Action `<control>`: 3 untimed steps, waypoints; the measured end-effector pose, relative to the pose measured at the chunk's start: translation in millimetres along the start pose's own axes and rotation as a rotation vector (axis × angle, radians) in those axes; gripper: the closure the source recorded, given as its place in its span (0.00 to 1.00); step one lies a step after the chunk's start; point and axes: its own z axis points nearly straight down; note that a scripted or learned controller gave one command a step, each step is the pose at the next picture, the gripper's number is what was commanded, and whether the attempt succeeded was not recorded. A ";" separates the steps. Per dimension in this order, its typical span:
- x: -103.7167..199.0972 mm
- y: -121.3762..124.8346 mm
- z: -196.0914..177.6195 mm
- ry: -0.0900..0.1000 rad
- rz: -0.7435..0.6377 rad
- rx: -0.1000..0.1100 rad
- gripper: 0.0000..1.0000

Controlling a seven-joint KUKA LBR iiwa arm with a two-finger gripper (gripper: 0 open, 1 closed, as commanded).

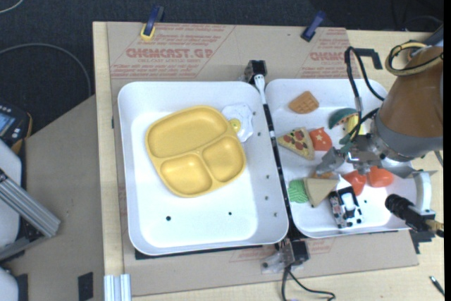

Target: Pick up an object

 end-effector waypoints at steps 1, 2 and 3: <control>1.9 -8.0 57.7 -0.002 -0.001 -0.006 0.00; 1.8 -7.1 67.0 -0.003 -0.001 -0.009 0.00; 2.7 -2.8 54.5 -0.004 -0.001 -0.024 1.00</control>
